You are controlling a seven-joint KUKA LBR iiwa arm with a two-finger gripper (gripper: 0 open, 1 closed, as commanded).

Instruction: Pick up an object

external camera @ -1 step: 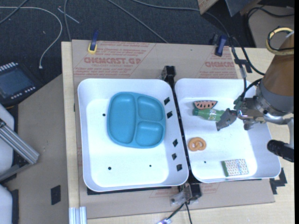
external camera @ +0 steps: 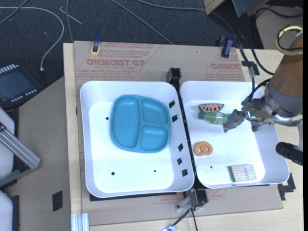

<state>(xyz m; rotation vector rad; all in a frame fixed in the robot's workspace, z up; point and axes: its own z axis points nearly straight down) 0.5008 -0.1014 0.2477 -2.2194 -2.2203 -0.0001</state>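
Observation:
In the right bin [external camera: 269,153] a watermelon slice [external camera: 211,108] lies at the back, with a green bottle-shaped toy [external camera: 213,117] just in front of it. An orange pretzel [external camera: 202,148] rests near the bin's left wall. A green-and-white patterned block [external camera: 242,173] lies by the front edge. My gripper [external camera: 245,123] hangs over the middle right of this bin, open, nothing between its fingers. Its left finger [external camera: 233,121] is beside the right end of the green toy.
The left bin [external camera: 96,167] holds a blue divided plate [external camera: 140,123]. A black divider with clips [external camera: 180,129] runs between the bins. The arm's grey and orange body [external camera: 288,85] overhangs the right bin's right side. Cables trail across the floor behind the bench.

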